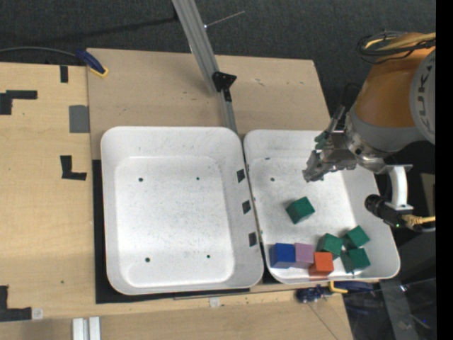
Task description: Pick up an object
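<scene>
My gripper (315, 172) hangs over the right bin (283, 144), near its middle right, on the grey arm with the orange band. A green block (301, 209) lies alone on the bin floor just below and left of the gripper, apart from it. Along the bin's near edge sit a blue block (283, 253), a lilac block (304, 253), an orange block (323, 262) and three more green blocks (330, 244) (357, 236) (355, 260). Nothing shows between the fingertips.
The left bin (173, 207) sits beside the right one, with black clips (244, 206) on the shared rim. A slanted metal rail (202, 44) crosses the bench behind the bins. A yellow and blue tool (93, 61) lies at the far left.
</scene>
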`<state>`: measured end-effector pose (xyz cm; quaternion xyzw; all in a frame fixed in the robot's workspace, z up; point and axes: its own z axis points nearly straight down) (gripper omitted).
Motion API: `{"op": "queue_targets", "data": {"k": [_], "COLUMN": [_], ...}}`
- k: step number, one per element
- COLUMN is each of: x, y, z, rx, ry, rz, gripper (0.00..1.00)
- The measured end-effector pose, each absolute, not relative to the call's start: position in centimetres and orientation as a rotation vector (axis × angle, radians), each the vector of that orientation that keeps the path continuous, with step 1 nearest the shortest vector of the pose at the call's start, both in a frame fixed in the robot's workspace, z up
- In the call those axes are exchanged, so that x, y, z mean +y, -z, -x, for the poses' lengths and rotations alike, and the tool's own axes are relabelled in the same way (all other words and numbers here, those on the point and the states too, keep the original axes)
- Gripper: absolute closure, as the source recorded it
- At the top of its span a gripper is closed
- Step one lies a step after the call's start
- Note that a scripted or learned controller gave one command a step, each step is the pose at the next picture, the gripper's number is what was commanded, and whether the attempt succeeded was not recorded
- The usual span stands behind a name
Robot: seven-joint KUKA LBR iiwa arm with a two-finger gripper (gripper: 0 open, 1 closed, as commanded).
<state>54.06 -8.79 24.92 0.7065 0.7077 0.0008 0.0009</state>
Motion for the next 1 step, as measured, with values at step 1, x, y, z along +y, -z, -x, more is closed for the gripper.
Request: {"op": "queue_targets", "data": {"k": [1], "x": [-3.21], "y": [-24.97], "z": [-53.65], "rx": [2.230], "ry": [0.000], "rz": [-2.216], "gripper": [1.00]}}
